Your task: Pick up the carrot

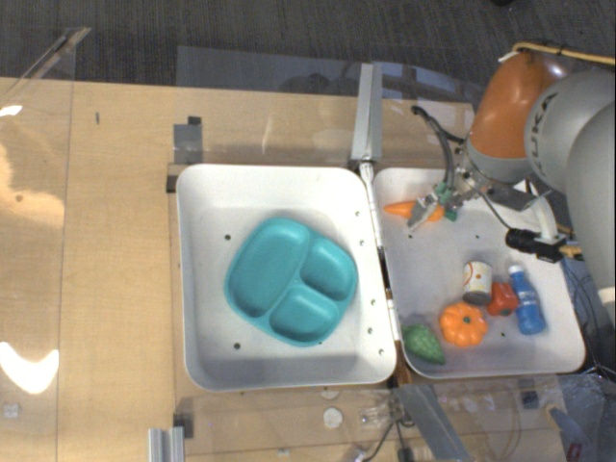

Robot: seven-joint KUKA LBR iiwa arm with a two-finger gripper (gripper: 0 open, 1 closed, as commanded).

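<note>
The orange carrot lies at the back left of the right bin, pointing left toward the divider. My gripper reaches down from the orange-banded wrist at the upper right and sits over the carrot's thick end. Its fingers straddle the carrot, with orange showing on both sides of them, and they look shut on it. The carrot is low, at or just above the bin floor.
The right bin also holds a small white-and-red can, a blue bottle, a red piece, an orange pumpkin and a green vegetable. A teal divided plate lies in the left bin.
</note>
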